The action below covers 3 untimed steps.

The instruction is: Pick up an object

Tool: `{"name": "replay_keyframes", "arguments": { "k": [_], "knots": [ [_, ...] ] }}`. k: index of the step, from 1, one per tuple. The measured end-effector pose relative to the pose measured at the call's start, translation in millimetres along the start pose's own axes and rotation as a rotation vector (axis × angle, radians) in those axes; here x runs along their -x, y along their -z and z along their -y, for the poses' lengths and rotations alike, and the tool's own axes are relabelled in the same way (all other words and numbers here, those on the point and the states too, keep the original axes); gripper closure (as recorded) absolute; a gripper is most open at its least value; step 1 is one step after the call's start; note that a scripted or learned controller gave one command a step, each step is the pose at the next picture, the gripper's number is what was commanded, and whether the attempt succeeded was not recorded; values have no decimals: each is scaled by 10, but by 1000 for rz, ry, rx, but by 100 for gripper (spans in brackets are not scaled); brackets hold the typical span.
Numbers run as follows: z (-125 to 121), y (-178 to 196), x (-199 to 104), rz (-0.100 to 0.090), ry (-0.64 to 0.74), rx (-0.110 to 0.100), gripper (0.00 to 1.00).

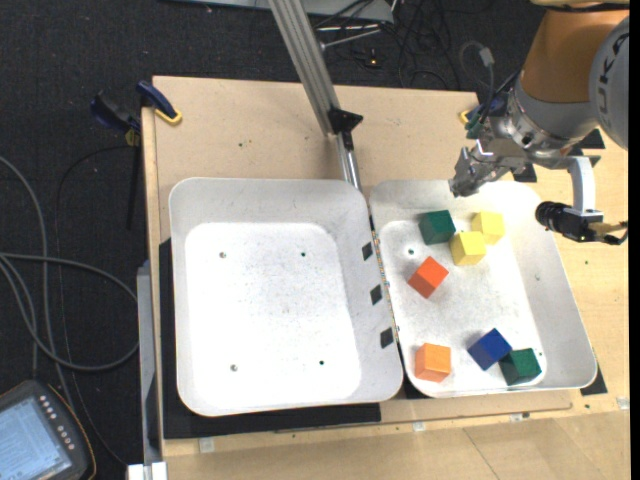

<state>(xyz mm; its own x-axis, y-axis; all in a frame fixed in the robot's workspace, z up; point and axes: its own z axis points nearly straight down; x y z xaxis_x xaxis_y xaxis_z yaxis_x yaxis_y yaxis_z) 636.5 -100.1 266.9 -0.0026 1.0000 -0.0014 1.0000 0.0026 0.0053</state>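
Observation:
The right bin (560,298) holds several small blocks. A green block (436,226) lies near its far edge, with two yellow blocks (468,247) (488,224) beside it. An orange block (428,276) sits in the middle. Along the near edge are another orange block (433,361), a blue block (489,348) and a dark green block (520,365). My gripper (467,181) hangs over the far edge of the right bin, just above and behind the green block and the yellow ones. Nothing shows between its fingers.
The left bin (200,218) stands beside the right one. A slanted metal pole (305,48) crosses the bench top toward the gap between the bins. Blue clamps (150,103) sit at the bench's far left corner. A black fitting (565,218) sticks out near the right bin's far right rim.

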Motion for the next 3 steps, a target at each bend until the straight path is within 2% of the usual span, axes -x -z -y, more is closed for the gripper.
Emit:
{"name": "replay_keyframes", "arguments": {
  "k": [1,3],
  "knots": [
    [-172,8,-540,-3,5,-2,100],
    [-384,-327,-1625,-3,5,-4,100]
  ]
}}
